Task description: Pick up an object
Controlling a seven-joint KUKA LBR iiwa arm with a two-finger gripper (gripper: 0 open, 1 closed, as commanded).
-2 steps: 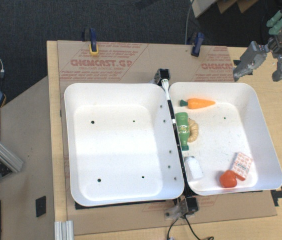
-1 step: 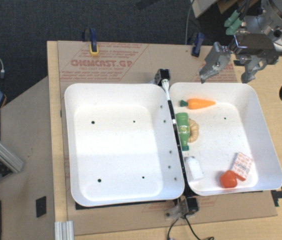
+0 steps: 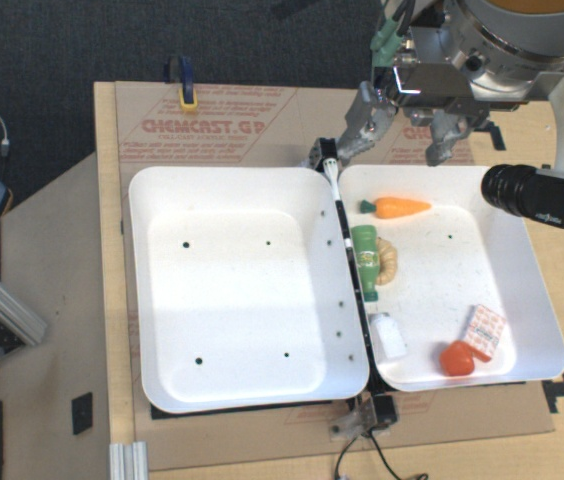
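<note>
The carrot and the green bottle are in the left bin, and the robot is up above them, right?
Not quite. The camera view shows the carrot and the green bottle in the right bin, not the left one. The end effector is above them.

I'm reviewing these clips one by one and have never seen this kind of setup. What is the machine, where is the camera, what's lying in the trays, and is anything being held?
It is a single robot arm, grey with an orange band, reaching in from the right. One fixed camera looks down at a slant on a bench with two shallow white bins side by side. Its two-finger gripper hangs above the far edge of the right bin, open, with nothing between its fingers. That bin holds a toy carrot, a green bottle lying over a tan piece, a small white object, a red ball and a small patterned packet. The left bin lies beside it.
</note>
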